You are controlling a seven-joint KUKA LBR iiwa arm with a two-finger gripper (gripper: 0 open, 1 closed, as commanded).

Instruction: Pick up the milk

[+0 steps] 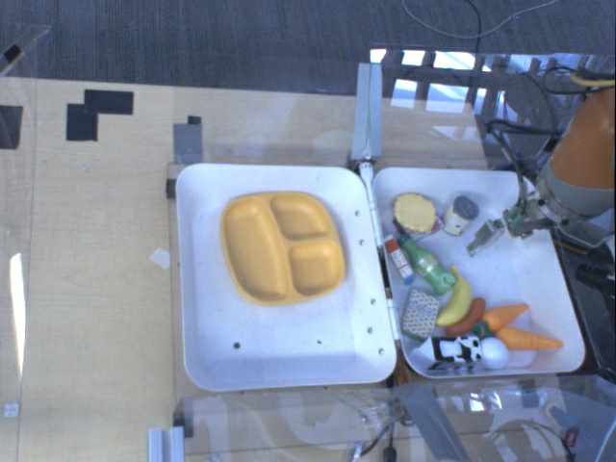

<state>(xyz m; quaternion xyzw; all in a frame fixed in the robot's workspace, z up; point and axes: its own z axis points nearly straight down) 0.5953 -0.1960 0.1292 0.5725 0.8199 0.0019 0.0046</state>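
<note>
Two white bins sit side by side on the bench [96, 258]. The left bin [207, 345] carries a yellow tray [282, 246] with three compartments, set toward its upper middle, with bare white floor all round it, widest along the near edge.

The right bin [553, 287] is crowded on its left half. The milk [455, 350], a small black-and-white carton, lies at the near edge, pressed close to the front wall, with a white ball [494, 353] touching its right end. Just above it lie a grey patterned pouch [420, 313], a banana [459, 301] and a dark red sausage [465, 319]. Two carrots [515, 326] lie to the right, pointing toward the right wall. A green bottle [426, 264] slants beside a red-and-white tube [398, 259] that runs along the left wall. A round burger [416, 213] and a small grey-capped jar [460, 215] sit near the far edge.

The hand [486, 237] hangs over the upper right part of this bin, reaching in from the right under the orange band of the arm [582, 162], well apart from the milk. Whether its fingers are spread or closed cannot be told; nothing is seen between them. Below the hand the bin floor is bare down to the carrots, and the right wall is free.
</note>
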